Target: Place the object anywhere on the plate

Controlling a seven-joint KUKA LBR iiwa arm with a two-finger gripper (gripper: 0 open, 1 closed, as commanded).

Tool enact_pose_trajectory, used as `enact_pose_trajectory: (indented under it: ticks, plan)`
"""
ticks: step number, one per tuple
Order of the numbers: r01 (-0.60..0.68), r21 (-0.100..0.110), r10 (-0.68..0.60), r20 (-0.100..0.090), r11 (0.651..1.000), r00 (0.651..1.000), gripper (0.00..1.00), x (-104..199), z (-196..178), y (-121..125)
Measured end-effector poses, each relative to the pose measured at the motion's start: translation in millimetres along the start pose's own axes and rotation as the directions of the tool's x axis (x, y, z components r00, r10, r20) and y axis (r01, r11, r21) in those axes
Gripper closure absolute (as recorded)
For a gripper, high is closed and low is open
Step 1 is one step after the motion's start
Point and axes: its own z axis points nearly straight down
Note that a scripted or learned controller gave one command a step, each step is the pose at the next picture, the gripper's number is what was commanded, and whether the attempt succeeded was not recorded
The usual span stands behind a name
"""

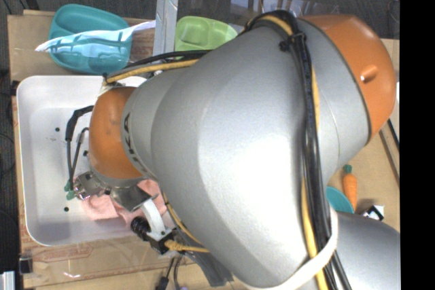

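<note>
Down in the left white bin [34,146], the arm [258,146] reaches low over a pink object [102,207] lying near the bin's front wall; the tool [85,188] sits just above it, its state impossible to tell. Probably the pick is in hand; next comes lifting and finding the plate, which the arm may hide.

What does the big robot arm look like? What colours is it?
The arm is mostly smooth, rounded silver-grey metal, like fat tubes joined together. It has shiny orange parts: a big orange dome near the top right and an orange band above the wrist. Black and yellow cables run along its side, with more thin black wires near the wrist.
</note>
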Motion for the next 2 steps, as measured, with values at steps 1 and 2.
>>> enact_pose_trajectory:
  ticks: [1,2]
  plan:
    - [0.32,-0.004,-0.32,0.002,0.947,0.947,1.0,5,-72,3]
    - [-0.146,-0.004,0.146,0.0,0.989,0.989,1.0,-32,-283,10]
